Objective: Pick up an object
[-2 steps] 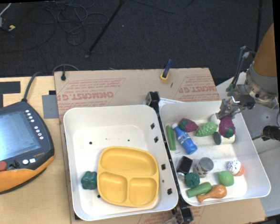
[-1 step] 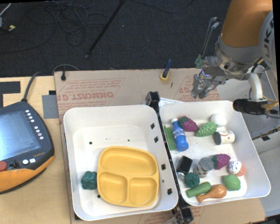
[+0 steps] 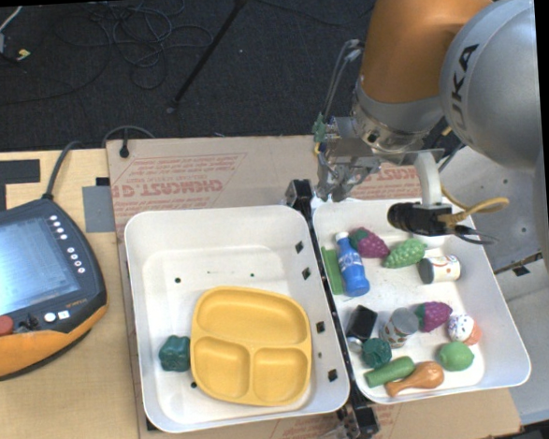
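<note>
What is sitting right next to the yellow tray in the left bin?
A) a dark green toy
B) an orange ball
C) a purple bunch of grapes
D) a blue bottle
A: a dark green toy lies against the left edge of the yellow tray in the left bin; the blue bottle and purple grapes are in the right bin.

The grey arm (image 3: 489, 67) reaches in from the right, its orange band (image 3: 412, 35) above the wrist, and the gripper (image 3: 340, 189) hangs pointing down over the far edge of the right bin (image 3: 512, 338), near its far-left corner, holding nothing visible.
</note>
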Controlling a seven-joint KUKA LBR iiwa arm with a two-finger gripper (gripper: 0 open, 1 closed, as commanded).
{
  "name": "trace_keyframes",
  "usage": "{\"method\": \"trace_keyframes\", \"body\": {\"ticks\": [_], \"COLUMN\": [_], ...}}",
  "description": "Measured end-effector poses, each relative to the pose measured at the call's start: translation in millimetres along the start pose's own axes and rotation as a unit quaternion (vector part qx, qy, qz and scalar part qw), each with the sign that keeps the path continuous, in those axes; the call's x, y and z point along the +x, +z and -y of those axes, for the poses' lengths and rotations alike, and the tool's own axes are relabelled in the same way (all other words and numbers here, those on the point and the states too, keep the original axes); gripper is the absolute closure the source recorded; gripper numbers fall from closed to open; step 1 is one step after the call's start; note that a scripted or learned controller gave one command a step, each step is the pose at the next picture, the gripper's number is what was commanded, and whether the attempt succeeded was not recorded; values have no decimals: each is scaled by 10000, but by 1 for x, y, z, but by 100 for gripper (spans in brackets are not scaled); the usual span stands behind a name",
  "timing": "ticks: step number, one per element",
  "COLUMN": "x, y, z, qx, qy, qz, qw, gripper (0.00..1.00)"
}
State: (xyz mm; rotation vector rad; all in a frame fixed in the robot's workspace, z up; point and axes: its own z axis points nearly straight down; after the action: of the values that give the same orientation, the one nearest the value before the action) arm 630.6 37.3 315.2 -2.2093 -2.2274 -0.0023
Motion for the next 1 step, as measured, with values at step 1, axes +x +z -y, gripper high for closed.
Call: {"method": "trace_keyframes", "body": {"ticks": [1], "x": [5], "y": [-133], "z": [20], "qx": [-77], "qy": [34], "qz": [12], "qw": [10000], "gripper": [100]}}
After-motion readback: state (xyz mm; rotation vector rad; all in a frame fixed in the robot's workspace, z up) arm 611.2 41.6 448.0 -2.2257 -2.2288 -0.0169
